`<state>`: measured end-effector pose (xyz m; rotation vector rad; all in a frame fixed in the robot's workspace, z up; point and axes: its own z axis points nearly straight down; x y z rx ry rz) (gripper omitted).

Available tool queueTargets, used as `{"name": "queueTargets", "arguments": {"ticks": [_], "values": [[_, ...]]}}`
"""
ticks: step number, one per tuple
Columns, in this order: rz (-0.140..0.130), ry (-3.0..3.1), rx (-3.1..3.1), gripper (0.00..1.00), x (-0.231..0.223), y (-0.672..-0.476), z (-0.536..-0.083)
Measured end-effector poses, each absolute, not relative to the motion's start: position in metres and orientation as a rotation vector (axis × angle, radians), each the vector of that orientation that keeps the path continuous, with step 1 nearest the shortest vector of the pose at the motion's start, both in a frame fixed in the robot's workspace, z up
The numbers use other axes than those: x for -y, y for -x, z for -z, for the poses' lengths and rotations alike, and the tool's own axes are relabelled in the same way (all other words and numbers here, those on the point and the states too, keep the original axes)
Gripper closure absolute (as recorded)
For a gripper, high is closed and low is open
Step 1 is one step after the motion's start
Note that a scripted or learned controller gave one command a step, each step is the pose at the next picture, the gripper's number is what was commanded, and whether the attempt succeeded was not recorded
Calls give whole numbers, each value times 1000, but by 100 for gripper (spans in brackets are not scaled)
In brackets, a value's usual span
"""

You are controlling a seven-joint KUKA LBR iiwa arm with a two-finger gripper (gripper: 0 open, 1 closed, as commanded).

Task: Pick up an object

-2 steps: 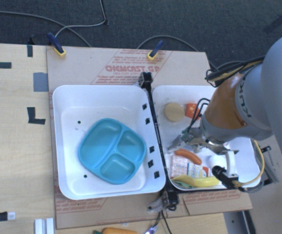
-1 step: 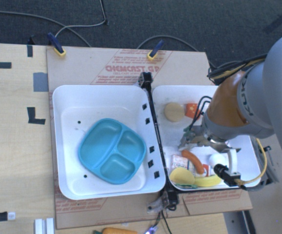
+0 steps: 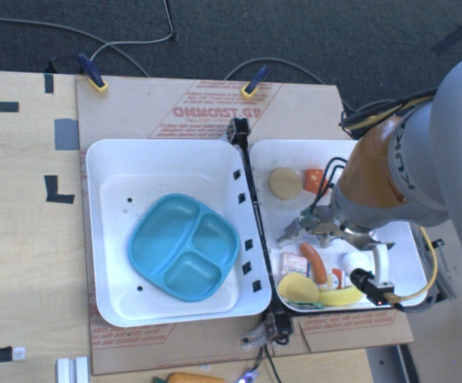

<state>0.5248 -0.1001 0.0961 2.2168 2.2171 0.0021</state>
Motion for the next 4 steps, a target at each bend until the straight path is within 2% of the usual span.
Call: {"name": "queueTargets", "arguments": {"ticks": [1,2,3,4], "values": [[-5,-2216,-2218,0,95,-498,-86],[-5,-2217,-2219,100,95,-498,-97],[-1,-2220,-2225,100,3,-542,-184],[6,-2224,-2221,100,102,-588,-104]]}}
